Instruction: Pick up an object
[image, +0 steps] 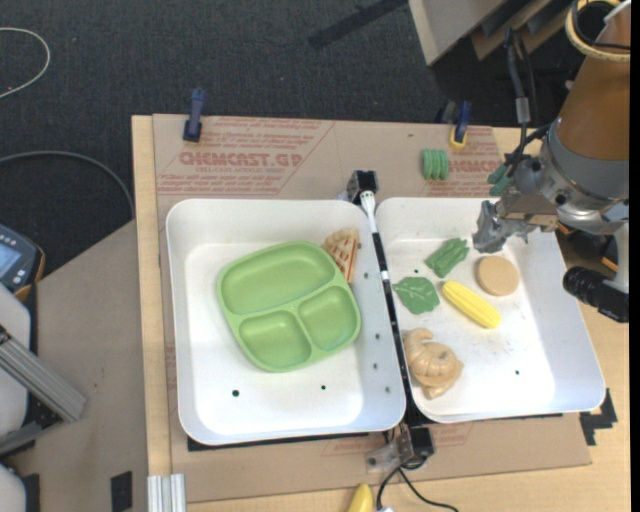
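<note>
I count two white bins side by side: the left bin (190, 300) and the right bin (560, 360). The left one holds one green divided plate (288, 305), three compartments, and one tan waffle piece (343, 252) touching the plate's upper right edge.

The right bin holds five items: one dark green ridged piece (446, 257), one green leaf (416, 293), one yellow corn cob (470, 303), one round tan disc (497, 276) and one beige croissant (432, 362). One further green ridged piece (434, 164) lies on the cardboard above the bins.

The gripper (490, 232) hangs over the upper part of the right bin, just right of the dark green ridged piece and just above the tan disc. Nothing sits between its fingers; I cannot tell how wide they stand.

The corn cob lies aslant at bin centre, touching nothing, with the leaf just left of it. Bare floor lies in the right bin's lower right area.
</note>
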